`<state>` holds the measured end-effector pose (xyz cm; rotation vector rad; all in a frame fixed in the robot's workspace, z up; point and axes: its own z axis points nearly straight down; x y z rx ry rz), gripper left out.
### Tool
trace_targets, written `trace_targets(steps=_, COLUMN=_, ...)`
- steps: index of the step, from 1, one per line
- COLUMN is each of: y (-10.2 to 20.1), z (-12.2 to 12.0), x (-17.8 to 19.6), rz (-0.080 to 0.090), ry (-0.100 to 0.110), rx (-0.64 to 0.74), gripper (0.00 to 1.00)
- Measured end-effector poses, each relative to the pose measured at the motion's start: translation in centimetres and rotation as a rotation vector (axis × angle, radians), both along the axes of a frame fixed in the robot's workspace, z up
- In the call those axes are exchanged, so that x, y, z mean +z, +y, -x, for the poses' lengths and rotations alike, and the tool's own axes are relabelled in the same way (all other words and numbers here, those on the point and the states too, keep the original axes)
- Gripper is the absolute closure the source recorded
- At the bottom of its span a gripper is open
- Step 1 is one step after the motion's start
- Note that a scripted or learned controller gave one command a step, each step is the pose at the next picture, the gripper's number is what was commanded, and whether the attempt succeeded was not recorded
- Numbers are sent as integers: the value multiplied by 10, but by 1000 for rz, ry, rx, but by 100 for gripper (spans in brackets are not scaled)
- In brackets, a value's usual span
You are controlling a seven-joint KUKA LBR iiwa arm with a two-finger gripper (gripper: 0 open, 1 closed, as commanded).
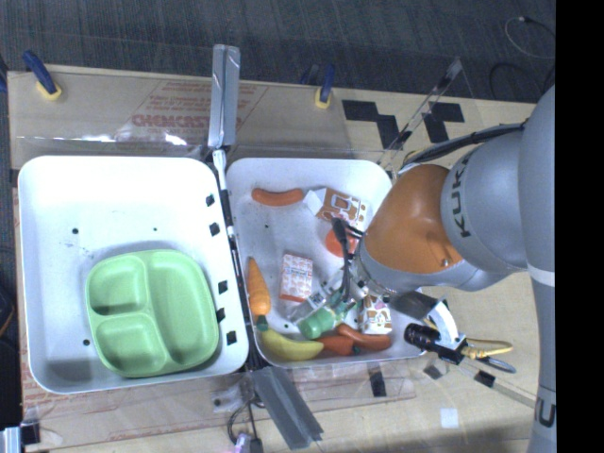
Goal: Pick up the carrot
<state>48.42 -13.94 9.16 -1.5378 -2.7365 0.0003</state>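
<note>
The carrot [258, 289] is orange and tapered. It lies lengthwise along the left wall of the right bin [307, 168], apart from the other items. My gripper [342, 289] reaches down into the middle of the same bin, to the right of the carrot, among a pile of small items. The orange wrist band [415, 232] and grey arm above it hide the bin's right side. Nothing is seen held.
The right bin also holds a sausage [278, 196], a printed packet [344, 206], a red-and-white box [296, 276], a banana [290, 347], a green item [319, 324] and a red pepper [363, 341]. A green divided plate [151, 311] sits in the left bin [57, 196].
</note>
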Motion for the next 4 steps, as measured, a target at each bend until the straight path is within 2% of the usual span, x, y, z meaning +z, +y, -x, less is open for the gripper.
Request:
trace_targets(steps=1, y=0, z=-1, x=10, rz=0, ry=-1, rx=6, gripper=100)
trace_targets(steps=2, y=1, z=-1, x=10, rz=0, ry=-1, rx=6, gripper=0)
trace_targets(steps=3, y=-71, z=-86, x=112, rz=3, ry=-4, rx=59, gripper=0)
trace_targets(steps=4, y=-71, z=-87, x=122, rz=3, ry=-5, rx=63, gripper=100)
